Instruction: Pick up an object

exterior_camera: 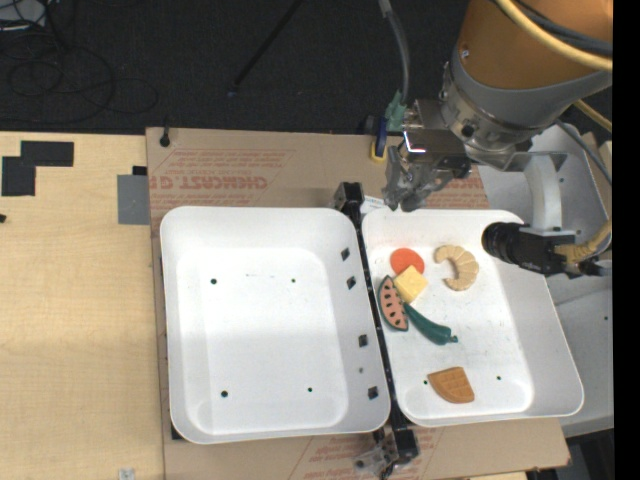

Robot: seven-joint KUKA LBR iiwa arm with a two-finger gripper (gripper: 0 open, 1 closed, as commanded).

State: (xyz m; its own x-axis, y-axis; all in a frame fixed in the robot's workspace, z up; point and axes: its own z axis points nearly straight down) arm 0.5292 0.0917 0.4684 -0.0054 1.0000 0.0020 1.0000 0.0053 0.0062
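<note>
The hand (405, 200) hovers above the right bin's (540, 368) upper-left rim; I cannot tell its state. Below it lies an orange disc (405, 260); descend straight, centred, clear of the yellow wedge (411, 285).

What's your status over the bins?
Gripper above right bin's far edge, holding nothing. Croissant, orange disc, cheese untouched. Nothing blocking.

Grey arm with orange band reaching in from right, gripper (405, 200) pointing down, raised
</note>
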